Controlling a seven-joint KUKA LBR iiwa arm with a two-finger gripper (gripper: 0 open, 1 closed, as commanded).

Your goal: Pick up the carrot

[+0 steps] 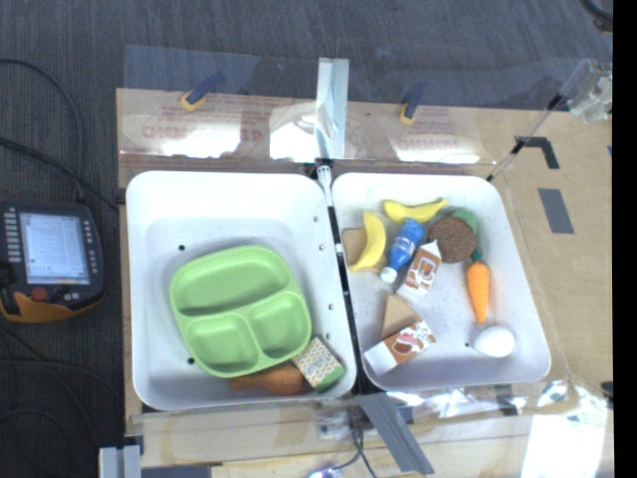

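I'm seeing the carrot [479,289] lying flat in the right bin [518,267], close to that bin's right wall and about midway along it. It's orange with a small green top, the top pointing toward the far edge and the tapered tip toward the near-right corner.

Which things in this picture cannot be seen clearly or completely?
- Orange-brown item in the left bin, camera view: partly under the green tray; its identity is unclear.
- Small carton beside the carrot: its print is too small to read.
- Handheld screen: display text is blurred.
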